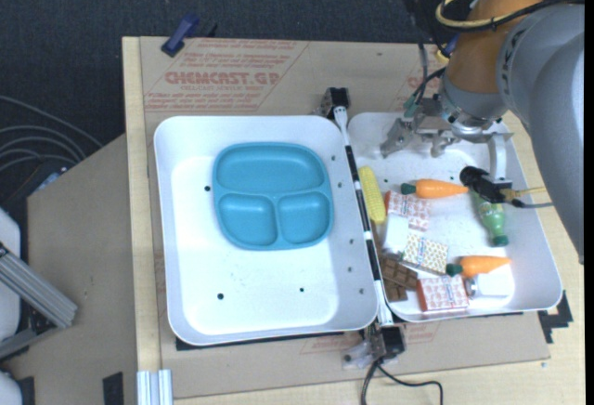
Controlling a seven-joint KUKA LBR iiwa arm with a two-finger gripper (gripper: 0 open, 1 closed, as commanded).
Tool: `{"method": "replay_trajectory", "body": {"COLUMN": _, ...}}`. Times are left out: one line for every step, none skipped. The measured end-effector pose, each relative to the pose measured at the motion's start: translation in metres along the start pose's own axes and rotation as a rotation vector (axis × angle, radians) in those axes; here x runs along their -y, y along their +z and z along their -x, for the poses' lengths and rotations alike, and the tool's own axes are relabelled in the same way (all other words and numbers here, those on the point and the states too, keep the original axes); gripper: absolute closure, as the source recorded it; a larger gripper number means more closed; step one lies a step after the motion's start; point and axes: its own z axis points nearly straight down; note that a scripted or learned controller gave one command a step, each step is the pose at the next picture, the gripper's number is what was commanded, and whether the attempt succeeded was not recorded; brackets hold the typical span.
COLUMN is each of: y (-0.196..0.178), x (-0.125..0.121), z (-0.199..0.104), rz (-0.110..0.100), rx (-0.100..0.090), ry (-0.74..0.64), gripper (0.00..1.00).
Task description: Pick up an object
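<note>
The right bin [549,275] holds several small items. A yellow corn cob [372,193] lies along its left wall. An orange carrot [438,189] lies in the middle, and a green bottle [491,215] to the right. Nearer the front are a second carrot [483,264], a brown chocolate bar [399,275] and several patterned packets [426,252]. My gripper [415,143] hangs over the bin's far left part, above bare white floor. Its two grey fingers are spread apart and nothing sits between them. The upper carrot lies just in front of it.
The left bin [167,208] holds a blue divided plate [272,194]. A black clamp [336,100] sits at the far end of the wall between the bins. My grey arm with its orange band [483,59] comes in from the upper right. A blue object [179,36] lies beyond the bench.
</note>
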Motion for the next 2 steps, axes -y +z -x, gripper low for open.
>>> {"method": "replay_trajectory", "body": {"y": 0.011, "x": 0.040, "z": -0.013, "rz": -0.004, "rx": -0.002, "ry": 0.002, "gripper": 0.00}}
{"method": "replay_trajectory", "body": {"y": 0.000, "x": 0.039, "z": -0.013, "rz": -0.003, "rx": -0.002, "ry": 0.003, "gripper": 1.00}}
